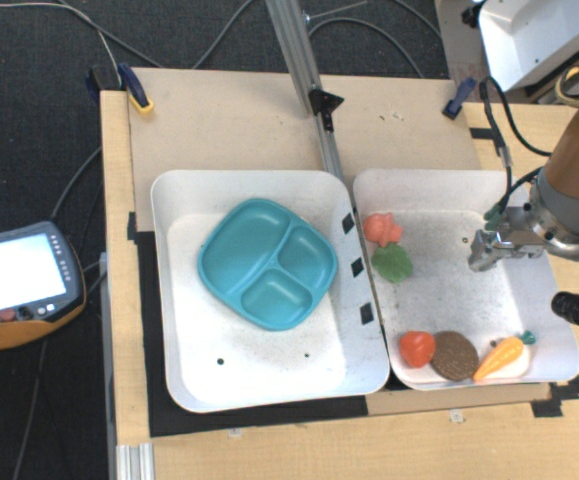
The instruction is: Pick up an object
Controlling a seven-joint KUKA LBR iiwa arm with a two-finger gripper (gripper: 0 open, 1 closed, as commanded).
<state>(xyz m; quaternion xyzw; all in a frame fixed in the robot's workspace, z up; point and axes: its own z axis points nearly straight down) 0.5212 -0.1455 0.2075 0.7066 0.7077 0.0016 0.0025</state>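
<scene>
In the right bin [439, 193] lie several toy foods: a pink-orange piece [381, 229] and a green leafy piece [392, 263] near the left wall, then a red tomato [417, 348], a brown round patty [454, 355] and an orange carrot [501, 358] along the front edge. My gripper [491, 249] hangs over the right side of this bin, above bare floor and apart from every toy. Nothing shows between its fingers.
The left bin [184, 298] holds a teal divided plate [267, 263]. A metal pole [304, 58] slants down to the gap between the bins. A teach pendant [21, 283] lies off the bench at left. Cables hang by the arm at right.
</scene>
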